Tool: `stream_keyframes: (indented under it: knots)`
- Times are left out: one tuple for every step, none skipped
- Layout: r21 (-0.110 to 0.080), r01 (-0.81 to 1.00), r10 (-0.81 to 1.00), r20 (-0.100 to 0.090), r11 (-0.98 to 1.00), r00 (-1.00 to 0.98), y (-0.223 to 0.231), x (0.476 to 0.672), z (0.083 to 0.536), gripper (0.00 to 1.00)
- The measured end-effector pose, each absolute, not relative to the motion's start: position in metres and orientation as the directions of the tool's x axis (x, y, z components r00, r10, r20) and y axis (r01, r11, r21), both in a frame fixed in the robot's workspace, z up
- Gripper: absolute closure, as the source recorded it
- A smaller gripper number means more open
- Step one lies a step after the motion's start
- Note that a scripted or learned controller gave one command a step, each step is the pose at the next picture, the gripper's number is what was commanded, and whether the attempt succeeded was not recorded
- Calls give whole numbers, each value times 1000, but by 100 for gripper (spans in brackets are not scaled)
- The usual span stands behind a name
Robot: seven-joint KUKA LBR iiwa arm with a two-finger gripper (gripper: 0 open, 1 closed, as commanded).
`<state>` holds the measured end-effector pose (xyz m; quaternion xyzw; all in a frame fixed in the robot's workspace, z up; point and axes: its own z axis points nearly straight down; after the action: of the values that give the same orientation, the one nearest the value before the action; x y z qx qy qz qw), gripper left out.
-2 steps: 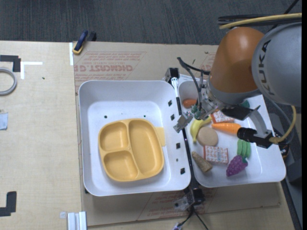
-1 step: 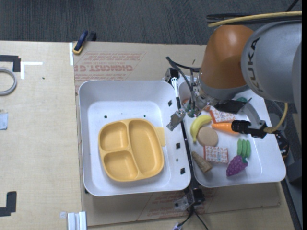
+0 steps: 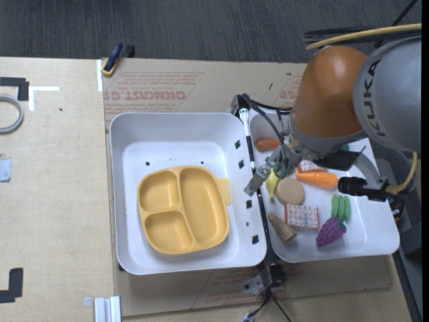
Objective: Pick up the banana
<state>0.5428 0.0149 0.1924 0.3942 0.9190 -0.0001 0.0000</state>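
Note:
The banana (image 3: pixel 272 182) is a small yellow piece lying in the right bin (image 3: pixel 375 243), close to its left wall, and the arm's wrist hides part of it. My gripper (image 3: pixel 266 178) hangs low over that spot and is open. One grey finger (image 3: pixel 253 185) stands just left of the banana by the bin wall, and the other sits up against the wrist. The banana lies on the bin floor between them, not lifted.
Around the banana lie a beige round piece (image 3: pixel 291 192), an orange carrot (image 3: pixel 318 178), a red-and-white box (image 3: pixel 301 216), a brown piece (image 3: pixel 283 227), purple grapes (image 3: pixel 330 231) and a green item (image 3: pixel 342 208). The left bin (image 3: pixel 127 139) holds a yellow divided plate (image 3: pixel 182 210).

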Motion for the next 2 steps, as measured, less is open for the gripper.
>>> stream_keyframes:
  knots:
    - [1, 435, 435, -2, 900, -900, 63, 562, 192, 0]
    - [1, 347, 347, -3, 938, -938, 17, 580, 192, 0]
